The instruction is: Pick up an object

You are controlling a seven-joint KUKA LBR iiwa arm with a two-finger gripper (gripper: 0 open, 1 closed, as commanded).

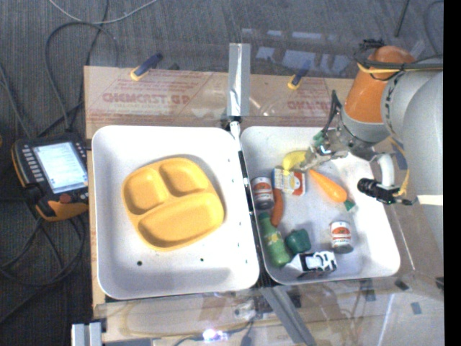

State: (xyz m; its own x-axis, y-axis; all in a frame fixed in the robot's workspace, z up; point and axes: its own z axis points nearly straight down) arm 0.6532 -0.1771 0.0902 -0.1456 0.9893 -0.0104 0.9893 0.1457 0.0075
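The likely target is a toy carrot (329,185) lying flat in the upper right part of the right bin (385,262). Its long axis runs diagonally: orange body toward upper left, small green leaf end toward lower right, near the bin's right wall. It rests loose on the bin floor, apart from the other items, so it looks easy to reach.

The gripper (322,148) hangs just above and left of the carrot's orange tip, w/ the grey arm and its orange band coming in from the right. Can't tell how far the fingers are spread; nothing is visibly between them, so no grasp is claimed. Judging by its position, it's either lining up on the carrot or on the yellow item (293,160) just beside it.

Other items in the same bin, approx. from top to bottom: a small white carton (291,182), a red-labelled can (262,192), a slim orange-red piece (277,204), a green bottle (272,241), a dark green block (298,239), a second small can (341,236), and a black-and-white toy car (317,262) at the front edge. They're scattered, as bin clutter would be.

The left bin (115,265) holds a yellow divided tray (173,201), tilted slightly, three compartments facing up. A handheld control pendant (50,171) sits on the floor to the left.
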